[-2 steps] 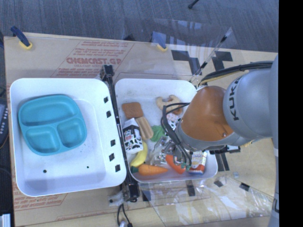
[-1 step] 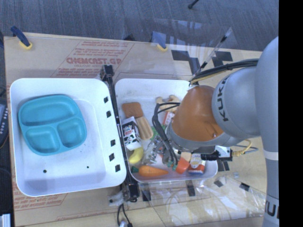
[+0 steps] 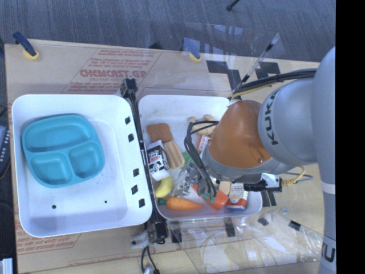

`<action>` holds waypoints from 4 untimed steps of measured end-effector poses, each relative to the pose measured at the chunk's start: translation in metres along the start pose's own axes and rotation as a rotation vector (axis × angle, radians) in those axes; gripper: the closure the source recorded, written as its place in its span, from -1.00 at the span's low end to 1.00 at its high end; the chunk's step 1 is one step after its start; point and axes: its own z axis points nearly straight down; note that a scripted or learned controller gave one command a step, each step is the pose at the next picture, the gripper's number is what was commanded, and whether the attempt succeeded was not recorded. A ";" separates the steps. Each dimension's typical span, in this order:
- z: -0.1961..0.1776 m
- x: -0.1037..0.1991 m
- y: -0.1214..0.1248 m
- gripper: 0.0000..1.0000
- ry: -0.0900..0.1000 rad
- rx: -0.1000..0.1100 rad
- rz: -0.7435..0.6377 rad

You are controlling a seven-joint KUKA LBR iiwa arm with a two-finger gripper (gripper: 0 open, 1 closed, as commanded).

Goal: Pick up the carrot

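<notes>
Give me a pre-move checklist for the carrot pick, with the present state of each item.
1. Carrot in view, lying near the front wall of the right bin: ok.
2. Carrot top free of cover: ok.
3. Room around it: not ok; a yellow item sits close at its left end and a red item close at its right.
4. Arm over the right bin: ok.
5. Jaws set for the grasp: cannot tell; the wrist hides them.
6. Blue tray in the left bin, out of the way: ok.
</notes>
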 end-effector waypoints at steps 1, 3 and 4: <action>-0.004 -0.006 0.000 -1.00 -0.020 -0.002 0.002; -0.095 -0.044 0.071 -1.00 -0.013 -0.004 0.134; -0.022 -0.113 0.050 -1.00 -0.001 0.005 0.183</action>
